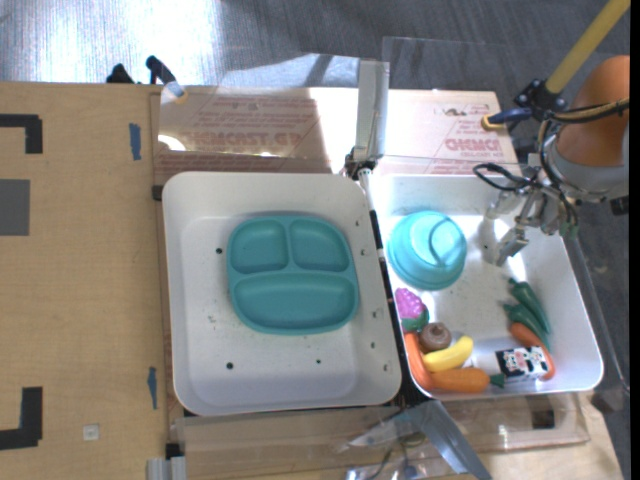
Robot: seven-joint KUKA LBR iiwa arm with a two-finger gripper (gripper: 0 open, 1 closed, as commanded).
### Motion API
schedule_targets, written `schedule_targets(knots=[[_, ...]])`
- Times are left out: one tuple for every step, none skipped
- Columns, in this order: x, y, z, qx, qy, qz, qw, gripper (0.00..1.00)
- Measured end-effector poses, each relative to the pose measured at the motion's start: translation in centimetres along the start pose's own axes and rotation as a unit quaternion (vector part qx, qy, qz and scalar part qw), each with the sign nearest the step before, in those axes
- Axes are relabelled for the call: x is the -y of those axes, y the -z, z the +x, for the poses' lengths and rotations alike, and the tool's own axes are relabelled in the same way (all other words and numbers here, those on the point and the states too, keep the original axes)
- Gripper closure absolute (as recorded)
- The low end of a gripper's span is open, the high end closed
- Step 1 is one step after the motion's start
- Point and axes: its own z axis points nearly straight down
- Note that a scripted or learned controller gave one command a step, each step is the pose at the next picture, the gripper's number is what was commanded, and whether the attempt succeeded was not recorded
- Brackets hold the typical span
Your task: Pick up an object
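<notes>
Right now, step: I'd bring the gripper (508,236) straight down on one toy and keep off the bin wall.
Tool: I see its fingers spread apart with nothing between them, above the right bin (585,298) floor at 3 o'clock of the blue bowl (428,249).
Targets: carrot (527,313) at 5 o'clock of the gripper; banana (447,355) and grapes (410,306) toward 7 o'clock.
Left bin: teal divided plate (292,273).

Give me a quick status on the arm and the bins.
Gripper open, holding nothing, over right bin. Toy food clustered at bin's near edge, banana included. Blue bowl close beside gripper.
</notes>
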Motion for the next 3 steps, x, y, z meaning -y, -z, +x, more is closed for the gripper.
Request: schedule_targets(knots=[[-3.6, 0.2, 7.4, 0.002, -0.044, -0.002, 0.999, 0.0], [0.6, 0.1, 4.6, 0.003, 0.035, -0.001, 0.9994, 0.0], [-0.1, 0.2, 10.9, 0.002, 0.014, -0.002, 0.9999, 0.0]])
